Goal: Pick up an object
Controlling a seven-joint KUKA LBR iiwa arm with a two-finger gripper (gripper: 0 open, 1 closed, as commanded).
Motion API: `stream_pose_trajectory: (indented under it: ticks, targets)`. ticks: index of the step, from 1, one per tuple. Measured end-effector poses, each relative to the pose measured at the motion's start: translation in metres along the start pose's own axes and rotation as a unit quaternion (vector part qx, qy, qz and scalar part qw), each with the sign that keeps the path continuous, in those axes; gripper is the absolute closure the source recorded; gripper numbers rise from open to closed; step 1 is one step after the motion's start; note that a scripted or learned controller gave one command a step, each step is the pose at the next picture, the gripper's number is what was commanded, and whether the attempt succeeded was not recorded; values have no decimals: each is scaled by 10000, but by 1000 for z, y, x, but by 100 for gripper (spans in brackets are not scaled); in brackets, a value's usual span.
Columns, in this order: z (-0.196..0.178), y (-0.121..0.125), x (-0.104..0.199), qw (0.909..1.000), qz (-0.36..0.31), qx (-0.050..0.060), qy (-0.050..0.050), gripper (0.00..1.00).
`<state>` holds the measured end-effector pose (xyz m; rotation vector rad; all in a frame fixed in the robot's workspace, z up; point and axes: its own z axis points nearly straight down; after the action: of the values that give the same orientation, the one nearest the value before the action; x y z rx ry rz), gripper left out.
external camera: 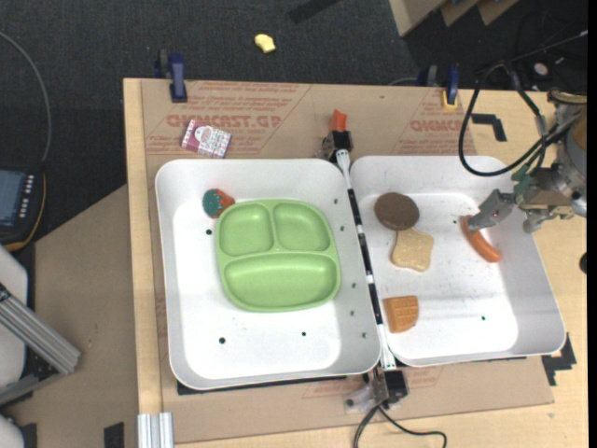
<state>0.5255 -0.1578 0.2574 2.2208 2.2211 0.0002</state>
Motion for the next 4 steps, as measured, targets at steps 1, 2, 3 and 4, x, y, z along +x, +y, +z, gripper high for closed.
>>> stream_pose_trajectory:
  ticks: [1,2,3,4]
  targets:
    - [114,38,-69,10000,21,25,-1,0]
    - [177,108,-51,10000,-19,2,-3,0]
    - [161,108,-53,10000,-9,-30,-15,100]
    - [162,108,-53,10000,-9,-22,-16,0]
